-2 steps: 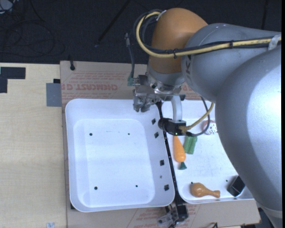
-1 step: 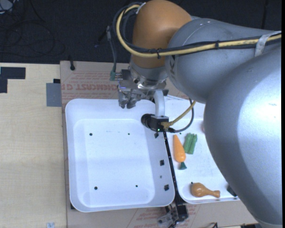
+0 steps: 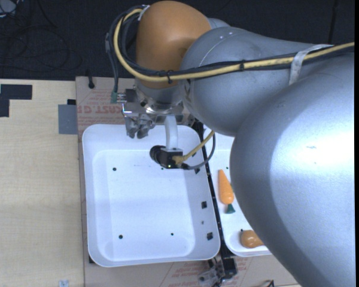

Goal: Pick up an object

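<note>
Hovering at the far rim of the left bin (image 3: 90, 190), the gripper (image 3: 139, 129) carries nothing that I can see. Whether it is open or closed I cannot tell from this slant. The pick looks not yet done: no object is lifted, so reaching, closing and raising all seem left to do. A few small dark dots mark that bin's white floor.

The likely things lie in the right bin (image 3: 227, 227), well apart from the gripper and partly under the arm (image 3: 287, 160). A carrot (image 3: 226, 188) lies flat just beside that bin's left wall. Its long axis runs near to far, almost along the wall. The green stub is at the near end, so the orange tip points far and slightly left. Nearer than the carrot sits a rounded orange lump (image 3: 250, 238), half hidden by the arm, with no clear axis.
</note>
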Robot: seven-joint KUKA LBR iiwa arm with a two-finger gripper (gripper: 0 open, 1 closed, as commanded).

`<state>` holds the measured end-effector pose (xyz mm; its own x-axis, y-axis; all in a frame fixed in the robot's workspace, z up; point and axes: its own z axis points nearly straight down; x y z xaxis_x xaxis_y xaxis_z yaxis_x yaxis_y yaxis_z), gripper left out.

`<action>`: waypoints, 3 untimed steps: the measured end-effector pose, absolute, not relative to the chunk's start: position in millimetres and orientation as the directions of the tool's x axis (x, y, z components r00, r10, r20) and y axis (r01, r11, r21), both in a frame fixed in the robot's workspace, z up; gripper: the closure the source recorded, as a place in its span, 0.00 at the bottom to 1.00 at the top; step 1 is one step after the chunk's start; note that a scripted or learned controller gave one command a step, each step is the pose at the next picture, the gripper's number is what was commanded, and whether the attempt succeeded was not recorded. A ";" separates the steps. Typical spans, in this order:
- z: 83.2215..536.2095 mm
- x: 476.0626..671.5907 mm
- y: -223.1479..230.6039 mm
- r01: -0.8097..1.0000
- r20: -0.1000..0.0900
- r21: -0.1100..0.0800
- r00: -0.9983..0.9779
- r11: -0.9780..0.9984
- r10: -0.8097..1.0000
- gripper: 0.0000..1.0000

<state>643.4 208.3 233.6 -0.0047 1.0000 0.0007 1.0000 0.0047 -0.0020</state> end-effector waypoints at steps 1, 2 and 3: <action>245.6 643.8 245.0 1.000 0.000 -0.001 -0.004 0.004 1.000 1.00; 414.6 645.1 242.5 1.000 0.005 0.013 -0.002 0.002 1.000 1.00; 279.9 641.5 243.7 1.000 -0.006 -0.015 -0.001 0.000 1.000 1.00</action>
